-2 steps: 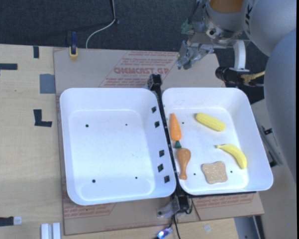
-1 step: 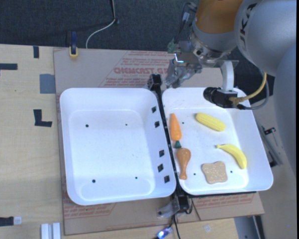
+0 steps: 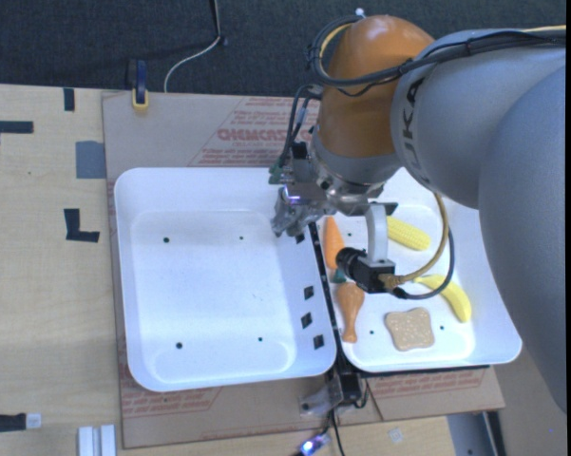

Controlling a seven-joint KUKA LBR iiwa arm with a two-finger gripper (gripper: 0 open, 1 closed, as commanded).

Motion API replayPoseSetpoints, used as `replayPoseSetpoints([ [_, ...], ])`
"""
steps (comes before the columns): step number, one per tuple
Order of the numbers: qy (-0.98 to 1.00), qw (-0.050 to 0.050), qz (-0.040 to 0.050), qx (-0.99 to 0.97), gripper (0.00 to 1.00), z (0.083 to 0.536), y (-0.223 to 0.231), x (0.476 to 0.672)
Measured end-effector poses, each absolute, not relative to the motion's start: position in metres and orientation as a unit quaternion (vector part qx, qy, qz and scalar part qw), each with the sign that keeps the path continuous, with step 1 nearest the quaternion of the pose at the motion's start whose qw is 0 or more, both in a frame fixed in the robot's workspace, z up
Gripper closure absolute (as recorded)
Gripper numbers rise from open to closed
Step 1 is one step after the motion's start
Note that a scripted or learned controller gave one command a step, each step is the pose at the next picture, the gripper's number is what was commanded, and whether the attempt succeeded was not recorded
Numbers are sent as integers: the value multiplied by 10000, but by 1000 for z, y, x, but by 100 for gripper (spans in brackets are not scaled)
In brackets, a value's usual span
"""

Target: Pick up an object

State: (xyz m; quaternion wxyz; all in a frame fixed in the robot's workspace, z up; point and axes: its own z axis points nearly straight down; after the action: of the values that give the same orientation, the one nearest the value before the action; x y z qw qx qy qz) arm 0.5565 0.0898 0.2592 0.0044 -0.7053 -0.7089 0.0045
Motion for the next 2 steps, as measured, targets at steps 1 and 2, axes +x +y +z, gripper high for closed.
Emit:
replayPoseSetpoints([
  [1, -7086, 15, 18, -7056, 100, 273, 88, 560],
  [2, -7083, 20, 18, -7059, 100, 277, 106, 505],
])
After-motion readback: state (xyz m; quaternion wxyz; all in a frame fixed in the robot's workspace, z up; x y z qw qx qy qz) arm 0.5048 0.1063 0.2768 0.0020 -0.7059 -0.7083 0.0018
